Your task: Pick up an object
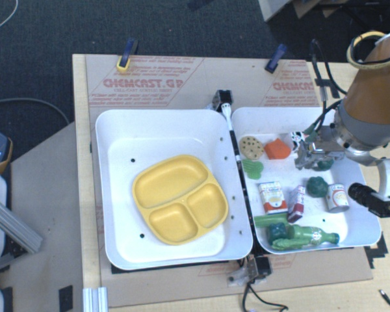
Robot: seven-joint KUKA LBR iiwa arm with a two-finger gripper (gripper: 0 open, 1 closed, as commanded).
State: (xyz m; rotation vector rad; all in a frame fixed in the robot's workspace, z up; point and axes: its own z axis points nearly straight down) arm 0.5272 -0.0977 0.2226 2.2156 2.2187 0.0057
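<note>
Dark carpet (39, 57) lies around the brown worktop (182, 77). The left bin (110, 194) holds a yellow tray (179, 199) with three parts. The right bin (367, 229) holds small toys: a cookie (249, 146), an orange block (277, 149), a little carton (272, 196), a green bottle (303, 237) and a can (337, 197). The claw (312, 156) hangs low over this bin, near the orange block. I cannot tell how wide it is open.
</note>
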